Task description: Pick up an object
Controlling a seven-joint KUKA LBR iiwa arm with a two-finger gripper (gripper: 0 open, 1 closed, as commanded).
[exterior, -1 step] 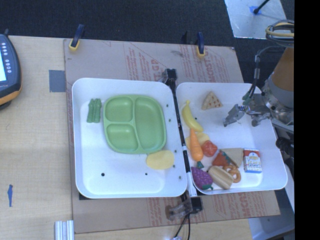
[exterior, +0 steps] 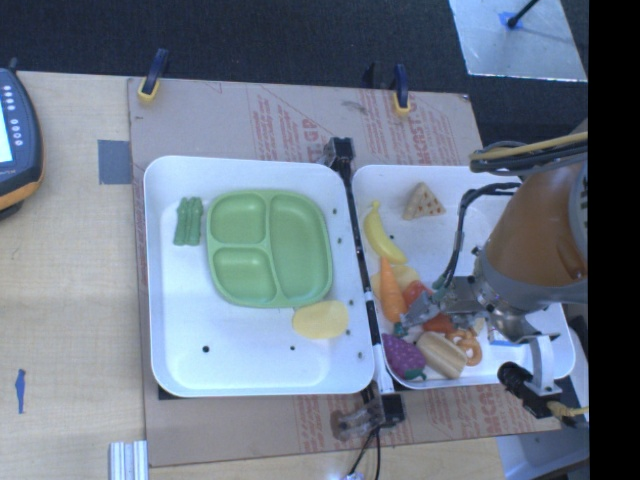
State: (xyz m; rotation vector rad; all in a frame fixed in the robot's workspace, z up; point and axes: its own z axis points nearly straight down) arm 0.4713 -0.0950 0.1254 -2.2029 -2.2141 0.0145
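Camera view — hand (exterior: 447, 313) just above hot dog (exterior: 444, 353).

A green divided plate (exterior: 270, 248), a dark green ridged piece (exterior: 187, 221) and a pale yellow piece (exterior: 320, 320) are seen in the white left bin (exterior: 165, 268). A yellow banana (exterior: 381, 236) and purple grapes (exterior: 404, 356) are shown in the white right bin (exterior: 450, 183)

The pincer (exterior: 452, 313) hangs over the right bin (exterior: 560, 363); toy food (exterior: 440, 353) lies just below it, a divided plate (exterior: 270, 246) sits well left in the left bin (exterior: 180, 358).
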